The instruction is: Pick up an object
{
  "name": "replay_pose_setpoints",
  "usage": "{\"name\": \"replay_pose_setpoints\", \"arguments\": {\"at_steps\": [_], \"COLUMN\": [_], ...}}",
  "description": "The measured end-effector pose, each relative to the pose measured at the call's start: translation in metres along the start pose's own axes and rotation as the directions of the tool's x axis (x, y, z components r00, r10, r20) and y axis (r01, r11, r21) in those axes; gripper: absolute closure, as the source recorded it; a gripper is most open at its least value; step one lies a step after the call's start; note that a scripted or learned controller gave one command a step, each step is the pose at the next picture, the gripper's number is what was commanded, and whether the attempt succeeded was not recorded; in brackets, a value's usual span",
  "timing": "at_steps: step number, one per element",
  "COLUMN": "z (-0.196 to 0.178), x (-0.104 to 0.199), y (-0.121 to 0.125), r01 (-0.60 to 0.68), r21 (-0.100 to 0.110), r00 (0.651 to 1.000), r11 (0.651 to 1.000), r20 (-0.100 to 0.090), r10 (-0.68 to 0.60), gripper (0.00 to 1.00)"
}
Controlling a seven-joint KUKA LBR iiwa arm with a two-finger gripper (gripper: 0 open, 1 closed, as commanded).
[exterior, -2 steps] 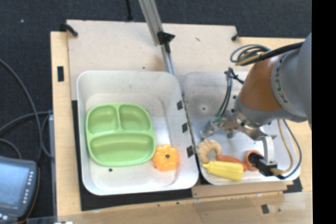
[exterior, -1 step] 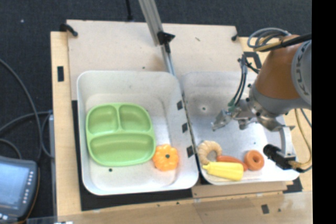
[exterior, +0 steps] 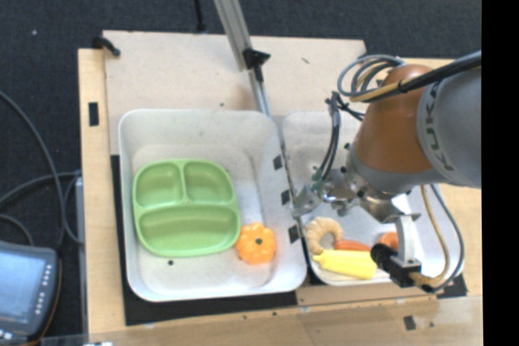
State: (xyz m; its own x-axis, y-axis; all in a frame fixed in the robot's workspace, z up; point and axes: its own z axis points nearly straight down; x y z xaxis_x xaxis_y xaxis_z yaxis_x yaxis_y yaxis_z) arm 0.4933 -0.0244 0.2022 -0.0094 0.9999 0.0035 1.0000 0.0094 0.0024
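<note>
Hovering hand (exterior: 318,198) just above beige ring toy (exterior: 323,232), yellow corn (exterior: 349,263) beside

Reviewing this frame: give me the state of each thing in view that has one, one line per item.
green divided plate: right side up in the left bin, compartments bare.
orange toy pumpkin: upright, beside the plate's right corner.
beige ring: in the right bin, near its front.
yellow corn: on its side, along the right bin's front wall.
gripper: low over the right bin, nothing seen held.

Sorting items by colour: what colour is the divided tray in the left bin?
Light green; the divided tray shows clearly in the camera view.
</note>
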Motion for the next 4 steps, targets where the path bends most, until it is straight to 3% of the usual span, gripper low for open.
{"name": "replay_pose_setpoints", "arguments": {"at_steps": [1, 2, 3, 4], "z": [0.001, -0.009, 0.002, 0.002], "x": [0.021, 0.019, 0.049, 0.047], "y": [-0.003, -0.001, 0.050, 0.048], "r01": [-0.004, -0.005, -0.004, -0.006], "r21": [0.002, -0.002, 0.000, 0.003], "r00": [1.000, 1.000, 1.000, 1.000], "r11": [1.000, 1.000, 1.000, 1.000], "r20": [0.002, 0.002, 0.003, 0.004], "r10": [0.004, 0.005, 0.004, 0.006], "gripper": [0.00, 1.00, 1.00, 0.00]}}
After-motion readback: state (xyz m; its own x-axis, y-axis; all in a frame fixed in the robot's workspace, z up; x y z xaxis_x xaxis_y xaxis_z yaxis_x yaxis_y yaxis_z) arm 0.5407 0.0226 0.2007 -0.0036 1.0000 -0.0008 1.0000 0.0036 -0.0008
